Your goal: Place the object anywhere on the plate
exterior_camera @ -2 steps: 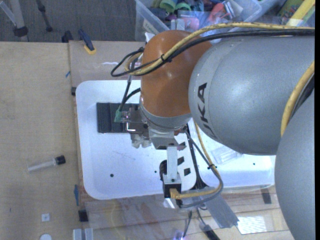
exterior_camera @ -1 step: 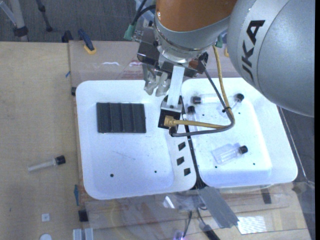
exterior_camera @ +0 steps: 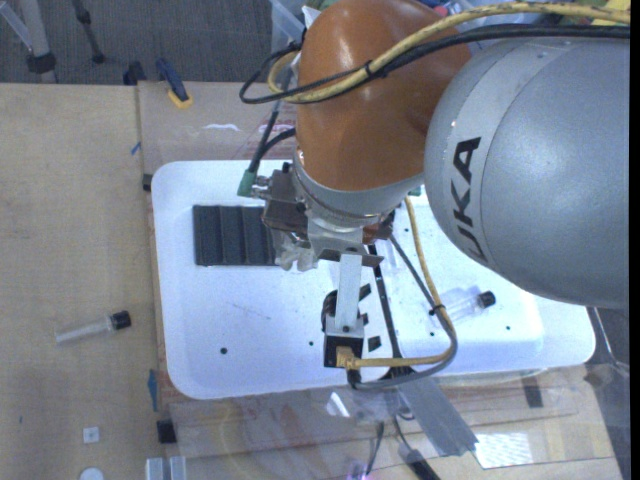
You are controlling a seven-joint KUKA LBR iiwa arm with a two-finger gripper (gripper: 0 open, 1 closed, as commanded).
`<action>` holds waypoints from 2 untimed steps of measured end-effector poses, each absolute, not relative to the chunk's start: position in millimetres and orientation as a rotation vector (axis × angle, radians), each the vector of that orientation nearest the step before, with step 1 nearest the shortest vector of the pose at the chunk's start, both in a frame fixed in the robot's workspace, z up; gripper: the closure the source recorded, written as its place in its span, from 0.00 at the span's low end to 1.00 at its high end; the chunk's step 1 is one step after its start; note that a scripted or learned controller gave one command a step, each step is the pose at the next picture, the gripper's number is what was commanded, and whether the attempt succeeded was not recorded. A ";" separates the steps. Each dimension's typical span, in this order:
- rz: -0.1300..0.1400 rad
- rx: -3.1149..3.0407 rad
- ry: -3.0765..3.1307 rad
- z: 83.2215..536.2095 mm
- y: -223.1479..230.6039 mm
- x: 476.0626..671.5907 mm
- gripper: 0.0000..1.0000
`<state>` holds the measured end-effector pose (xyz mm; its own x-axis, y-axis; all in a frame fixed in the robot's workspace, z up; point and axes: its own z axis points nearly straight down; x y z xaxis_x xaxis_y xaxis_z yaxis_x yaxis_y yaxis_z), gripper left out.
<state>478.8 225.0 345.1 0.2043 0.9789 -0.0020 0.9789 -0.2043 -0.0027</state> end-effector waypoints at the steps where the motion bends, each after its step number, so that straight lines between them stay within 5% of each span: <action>1: 0.005 -2.900 -1.206 306.3 223.8 479.3 1.00; 2: -0.012 -3.013 -0.868 91.0 226.5 481.5 1.00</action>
